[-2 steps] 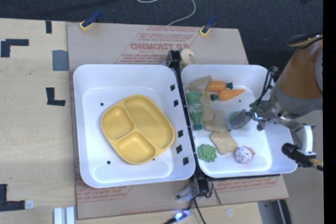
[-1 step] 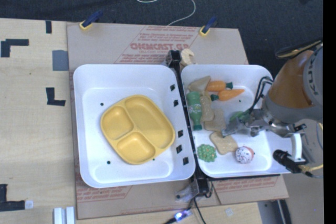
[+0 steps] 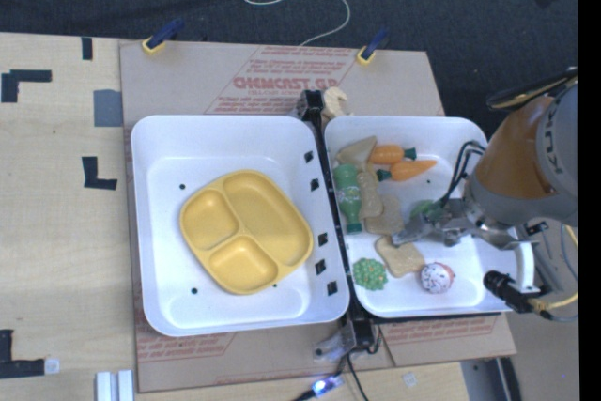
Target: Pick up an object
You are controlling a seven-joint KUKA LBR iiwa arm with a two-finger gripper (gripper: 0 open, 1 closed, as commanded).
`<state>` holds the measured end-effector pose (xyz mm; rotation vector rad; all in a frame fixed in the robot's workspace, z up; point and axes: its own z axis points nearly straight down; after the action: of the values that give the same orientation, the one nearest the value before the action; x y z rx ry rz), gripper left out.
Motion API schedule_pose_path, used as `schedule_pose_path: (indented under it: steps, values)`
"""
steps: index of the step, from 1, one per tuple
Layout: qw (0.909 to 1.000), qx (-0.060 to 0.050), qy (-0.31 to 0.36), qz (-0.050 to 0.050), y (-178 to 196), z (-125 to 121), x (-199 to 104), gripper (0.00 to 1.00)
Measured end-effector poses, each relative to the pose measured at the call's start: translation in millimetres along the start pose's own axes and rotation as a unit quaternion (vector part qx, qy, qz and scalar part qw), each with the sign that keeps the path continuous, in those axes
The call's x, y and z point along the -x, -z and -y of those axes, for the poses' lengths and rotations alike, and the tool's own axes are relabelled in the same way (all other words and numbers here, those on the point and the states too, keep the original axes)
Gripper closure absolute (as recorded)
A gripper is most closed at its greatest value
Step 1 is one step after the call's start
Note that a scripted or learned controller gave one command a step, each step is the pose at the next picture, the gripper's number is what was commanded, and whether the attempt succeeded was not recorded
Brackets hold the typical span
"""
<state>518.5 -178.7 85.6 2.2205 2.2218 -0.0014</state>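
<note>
A grey arm reaches from the right into the right bin (image 3: 460, 131); its gripper (image 3: 413, 233) hangs low over the toast slice (image 3: 402, 255), just left of the arm's wrist; whether anything is grasped cannot be told; a yellow divided plate (image 3: 246, 230) lies in the left bin (image 3: 150, 202)

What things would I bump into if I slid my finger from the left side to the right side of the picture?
Yellow plastic three-compartment plate in the left white bin → green bumpy ball → white ball with red spots → grey arm with the orange band.
</note>
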Motion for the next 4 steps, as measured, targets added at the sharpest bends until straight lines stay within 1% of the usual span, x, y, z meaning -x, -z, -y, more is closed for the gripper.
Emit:
schedule_pose_path:
  steps: [1, 2, 3, 4]
  values:
    - [1.0000, 0.002, 0.001, -0.001, 12.2, -1.7, -1.3, 1.00]
    - [1.0000, 0.002, 0.000, 0.000, 60.2, -10.0, 4.1, 1.00]
    - [1.0000, 0.002, 0.000, 0.000, 110.0, -1.4, 7.7, 1.00]
    - [1.0000, 0.001, 0.000, 0.000, 140.5, -2.0, 7.5, 1.00]
